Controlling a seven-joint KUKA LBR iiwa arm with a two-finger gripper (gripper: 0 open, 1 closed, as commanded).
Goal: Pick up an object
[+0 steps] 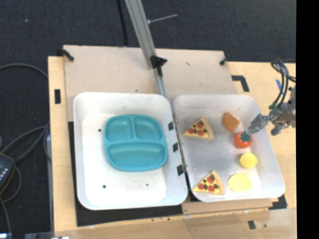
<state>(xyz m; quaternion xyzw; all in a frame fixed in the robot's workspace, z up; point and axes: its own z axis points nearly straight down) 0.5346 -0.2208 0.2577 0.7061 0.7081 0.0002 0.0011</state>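
Observation:
My gripper (265, 127) hangs over the right rim of the right bin (219, 156), its two fingers spread open with nothing between them. One grey finger (256, 123) points down-left, ending just above and to the right of a red toy tomato (242, 140). An orange-brown bread piece (230, 121) lies to the left of the gripper. Below the tomato sit a small yellow lemon (248, 160) and a flat yellow piece (240, 182). Two pizza slices lie in the same bin, one at the upper left (199, 129) and one at the front (210, 182).
The left bin (82, 133) holds a teal divided plate (135, 143). A slanted metal bar (142, 29) runs from the top of the view down to the gap between the bins. Cables (282, 76) hang by the arm at the right edge.

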